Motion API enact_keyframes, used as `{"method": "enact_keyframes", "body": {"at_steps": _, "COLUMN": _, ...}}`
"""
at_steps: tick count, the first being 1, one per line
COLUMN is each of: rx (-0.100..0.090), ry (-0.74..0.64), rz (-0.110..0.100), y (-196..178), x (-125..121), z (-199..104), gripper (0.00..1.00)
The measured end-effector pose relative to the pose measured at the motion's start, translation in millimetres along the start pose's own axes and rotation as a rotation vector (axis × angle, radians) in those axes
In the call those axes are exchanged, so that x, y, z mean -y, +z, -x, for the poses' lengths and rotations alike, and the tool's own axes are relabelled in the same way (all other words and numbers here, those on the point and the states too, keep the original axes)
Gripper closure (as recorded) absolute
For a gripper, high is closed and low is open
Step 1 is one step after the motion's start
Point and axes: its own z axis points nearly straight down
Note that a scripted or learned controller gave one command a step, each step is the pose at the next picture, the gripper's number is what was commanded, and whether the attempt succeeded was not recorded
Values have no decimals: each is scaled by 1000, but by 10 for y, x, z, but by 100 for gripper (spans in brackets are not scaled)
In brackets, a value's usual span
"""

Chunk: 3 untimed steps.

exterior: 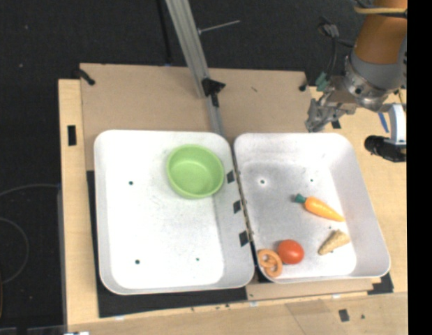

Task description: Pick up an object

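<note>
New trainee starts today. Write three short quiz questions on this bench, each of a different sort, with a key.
1. True or false: the green bowl sits in the same bin as the carrot.
2. Multiple choice: the tomato lies nearest to which thing? A) the pretzel-like ring B) the green bowl C) the pincer
3. Fill in: the pincer hangs above the ____ rim of the right bin, apart from every object.

Key
1. False: the bowl is in the left bin, the carrot in the right one.
2. A: the ring lies right beside the tomato, at the near wall.
3. Far: it is over the back edge, with the carrot, tomato, ring and tan wedge all nearer the camera.
</note>
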Motion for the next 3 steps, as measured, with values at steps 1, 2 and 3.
{"method": "enact_keyframes", "body": {"at_steps": 1, "rx": 0, "ry": -2, "rz": -5, "y": -120, "x": -9, "z": 7, "gripper": 100}}
{"method": "enact_keyframes", "body": {"at_steps": 2, "rx": -1, "ry": -1, "rz": -7, "y": -141, "x": 161, "z": -439, "gripper": 100}}
{"method": "enact_keyframes", "body": {"at_steps": 3, "rx": -1, "ry": -1, "rz": -10, "y": 17, "x": 383, "z": -975, "gripper": 100}}
